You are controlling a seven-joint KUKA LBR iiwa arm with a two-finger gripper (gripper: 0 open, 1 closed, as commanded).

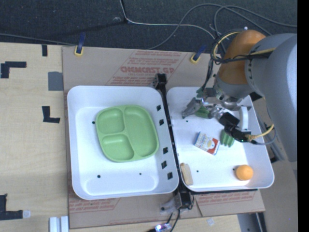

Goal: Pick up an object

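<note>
Nearest camera: a tan block [186,173] at the front-left corner of the right bin [260,182], lying against the divider. Orange ball [244,172] near the front-right corner. Small white/red/blue packet [206,143] mid-bin, apart from both. Green ribbed item [227,138] just right of the packet, partly under the black cabling off the wrist. Left bin [79,129] holds a green divided plate [127,132], centred, flat.

Gripper [192,109] is low over the rear-left part of the right bin, pointing left. Fingers look spread apart w/ nothing clamped between them; a green shape sits just behind them, but can't tell whether it is tool hardware or a loose object. No pick made yet, in my judgement.

Risks noted:
- Tool is poised over what looks like bare bin floor; closing here prob. grabs nothing.
- Packet is flat and thin; fingers may skid over it or push it toward a wall.
- Ball is likely to roll off on first contact, esp. w/ an off-centre approach.
- Cabling hangs close to the green ribbed item; may snag or drag it during a reach.
- Tan block hugs the wall, leaving little room for a finger on that side.
</note>
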